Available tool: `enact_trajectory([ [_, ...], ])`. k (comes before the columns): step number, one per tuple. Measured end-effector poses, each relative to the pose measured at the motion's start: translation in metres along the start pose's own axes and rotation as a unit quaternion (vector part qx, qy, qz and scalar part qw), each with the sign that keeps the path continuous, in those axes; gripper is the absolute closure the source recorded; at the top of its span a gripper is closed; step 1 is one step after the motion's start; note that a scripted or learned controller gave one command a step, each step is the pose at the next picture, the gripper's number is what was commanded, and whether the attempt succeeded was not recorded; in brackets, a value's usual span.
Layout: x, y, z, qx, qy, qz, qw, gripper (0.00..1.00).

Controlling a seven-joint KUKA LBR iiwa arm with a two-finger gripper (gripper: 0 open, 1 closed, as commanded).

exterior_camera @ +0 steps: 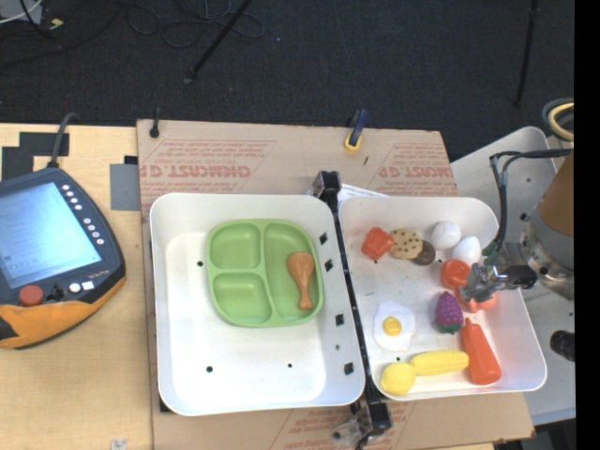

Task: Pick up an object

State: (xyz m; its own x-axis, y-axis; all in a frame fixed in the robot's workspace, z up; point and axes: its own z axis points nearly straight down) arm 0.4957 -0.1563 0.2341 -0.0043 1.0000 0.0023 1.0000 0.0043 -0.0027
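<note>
Camera view catches the hand [485, 282] low beside a red tomato [456, 273], grip unclear; next, close and lift.

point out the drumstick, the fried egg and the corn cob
drumstick [303, 277], camera view, on the middle of its brown body, in the green tray.
fried egg [393, 326], camera view, on the yellow yolk, in the right bin.
corn cob [439, 363], camera view, on the middle of its yellow length.
</note>
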Motion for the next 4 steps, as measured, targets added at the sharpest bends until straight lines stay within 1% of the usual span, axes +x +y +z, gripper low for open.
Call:
enact_trajectory([
  [1, 0.039, 0.023, 0.011, 0.000, -0.001, 0.001, 1.0000, 1.00],
  [2, 0.087, 0.052, 0.002, 0.000, 0.000, 0.001, 1.0000, 1.00],
  [3, 0.138, 0.082, 0.010, 0.000, -0.001, 0.001, 1.0000, 1.00],
  [4, 0.179, 0.107, 0.011, 0.000, -0.001, 0.001, 1.0000, 1.00],
])
